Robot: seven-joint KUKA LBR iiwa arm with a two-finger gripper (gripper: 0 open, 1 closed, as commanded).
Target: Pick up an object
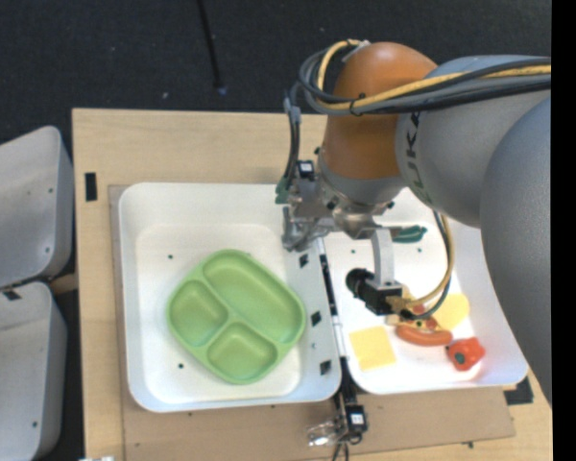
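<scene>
Nothing is in the grip at this moment, and the things to pick lie across both bins: the green plate (235, 317), divided into three wells, sits flat in the lower middle of the left bin (134, 257), taking up much of its floor. Over in the right bin (413, 377), lower right of the frame, there's a little cluster: a yellow square (372, 348) lying flat near the divider, an orange piece (422, 334) just right of it, a red piece (466, 353) further right near the bin's edge, and a pale yellow piece (453, 307) just above the orange one. Higher up in that bin a small teal thing (410, 231) pokes out from under the arm. And the gripper (300, 227), there it is at centre frame, hanging right over the wall where the two bins meet, above the plate's upper right corner and apart from it. From this angle I can't tell whether it stands wide or narrow, the wrist hides it. Above it the orange band (365, 104) bulges at upper centre, and the grey arm (490, 152) sweeps off to the right edge. The wooden bench (96, 142) frames both bins
</scene>
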